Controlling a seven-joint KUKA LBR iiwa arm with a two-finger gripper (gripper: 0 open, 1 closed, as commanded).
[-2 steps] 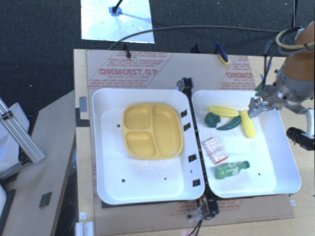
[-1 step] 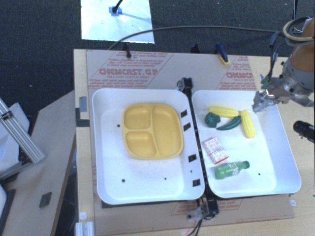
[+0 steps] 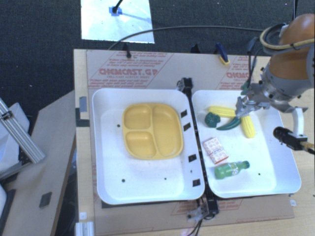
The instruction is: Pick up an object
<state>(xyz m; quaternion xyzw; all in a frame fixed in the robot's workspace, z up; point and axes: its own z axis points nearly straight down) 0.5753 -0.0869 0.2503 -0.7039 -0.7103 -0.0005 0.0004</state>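
Note:
The right bin [image 3: 275,181] holds a green pepper [image 3: 229,124], a dark green broccoli piece [image 3: 212,119], two yellow corn cobs [image 3: 221,112] [image 3: 248,126], a red and white box [image 3: 215,150] and a green bottle [image 3: 231,169]. My gripper [image 3: 243,108] hangs over the back of this bin, just above the pepper and between the two cobs. Its tips point down at the toys; nothing is seen lifted between them.
The left bin [image 3: 106,181] carries a yellow divided plate [image 3: 151,131]. A black clamp strip [image 3: 193,141] runs between the bins. A black fitting [image 3: 288,136] juts over the right bin's right rim. Cables arc behind the bench.

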